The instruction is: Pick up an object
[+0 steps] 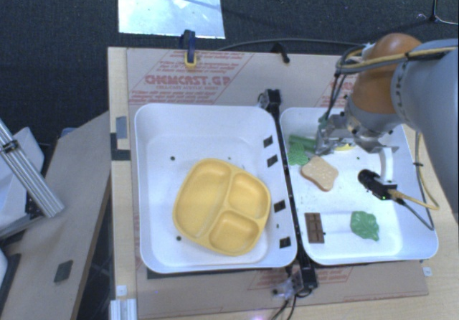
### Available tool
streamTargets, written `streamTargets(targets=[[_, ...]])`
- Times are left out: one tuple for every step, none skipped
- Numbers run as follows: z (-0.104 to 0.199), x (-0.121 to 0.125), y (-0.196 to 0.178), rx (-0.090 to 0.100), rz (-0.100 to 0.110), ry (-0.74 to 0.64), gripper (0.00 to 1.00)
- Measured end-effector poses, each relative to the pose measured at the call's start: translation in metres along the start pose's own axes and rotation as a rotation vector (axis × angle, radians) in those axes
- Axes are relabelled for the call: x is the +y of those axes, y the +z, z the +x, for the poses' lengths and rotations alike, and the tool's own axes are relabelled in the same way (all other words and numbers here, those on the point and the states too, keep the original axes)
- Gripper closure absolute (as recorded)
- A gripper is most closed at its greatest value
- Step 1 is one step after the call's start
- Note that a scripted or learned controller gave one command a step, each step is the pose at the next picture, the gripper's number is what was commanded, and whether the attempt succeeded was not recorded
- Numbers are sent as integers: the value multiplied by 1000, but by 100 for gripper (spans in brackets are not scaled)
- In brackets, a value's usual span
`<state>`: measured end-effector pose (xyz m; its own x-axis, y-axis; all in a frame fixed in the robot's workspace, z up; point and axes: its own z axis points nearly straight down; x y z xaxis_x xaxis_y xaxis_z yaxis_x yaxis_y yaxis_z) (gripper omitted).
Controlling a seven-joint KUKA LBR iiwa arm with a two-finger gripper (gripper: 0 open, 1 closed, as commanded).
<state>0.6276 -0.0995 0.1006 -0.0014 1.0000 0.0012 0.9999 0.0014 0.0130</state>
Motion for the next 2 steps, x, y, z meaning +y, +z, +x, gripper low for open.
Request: streamTargets(targets=[[6,8,-61,-2,6,-4,100],[0,18,-111,-3,5,-4,100]])
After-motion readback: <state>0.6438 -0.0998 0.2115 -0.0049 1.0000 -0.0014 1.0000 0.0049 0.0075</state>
